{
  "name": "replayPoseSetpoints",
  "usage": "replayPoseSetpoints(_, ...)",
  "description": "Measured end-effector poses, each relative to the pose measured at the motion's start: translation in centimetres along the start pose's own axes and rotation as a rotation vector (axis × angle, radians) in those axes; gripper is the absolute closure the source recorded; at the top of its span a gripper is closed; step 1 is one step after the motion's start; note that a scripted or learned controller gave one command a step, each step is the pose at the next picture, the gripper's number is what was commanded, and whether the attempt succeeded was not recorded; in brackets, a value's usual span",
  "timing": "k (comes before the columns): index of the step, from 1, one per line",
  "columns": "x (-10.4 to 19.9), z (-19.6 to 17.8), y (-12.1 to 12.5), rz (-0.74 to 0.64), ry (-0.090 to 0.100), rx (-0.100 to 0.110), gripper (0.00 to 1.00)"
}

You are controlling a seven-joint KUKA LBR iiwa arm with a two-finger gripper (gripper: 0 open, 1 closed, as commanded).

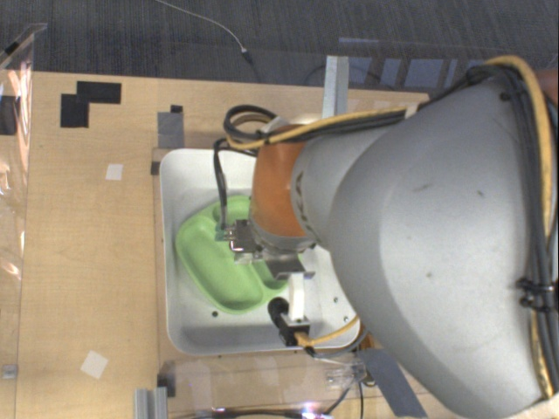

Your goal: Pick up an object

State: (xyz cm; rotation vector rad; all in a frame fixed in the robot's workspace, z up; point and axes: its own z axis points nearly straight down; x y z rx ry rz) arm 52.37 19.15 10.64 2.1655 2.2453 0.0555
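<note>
1. Shallow white plastic bin (175,260) sits on the light wooden bench (79,251), centre-left in the camera view.
2. Light-green rounded plastic dish (210,264) lies inside the bin, toward its left wall.
3. Grey arm with orange wrist band (419,234) comes in from the right, above the bin, covering its right part.
4. Wrist end sits over the dish's right edge.
5. Black L-shaped marking (87,101) lies on the bench, upper left, well apart from the bin.
</note>
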Motion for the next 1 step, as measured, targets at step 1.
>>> replayPoseSetpoints(1,0.16,0.09,2.54,-0.564,-0.028,0.007,1.0)
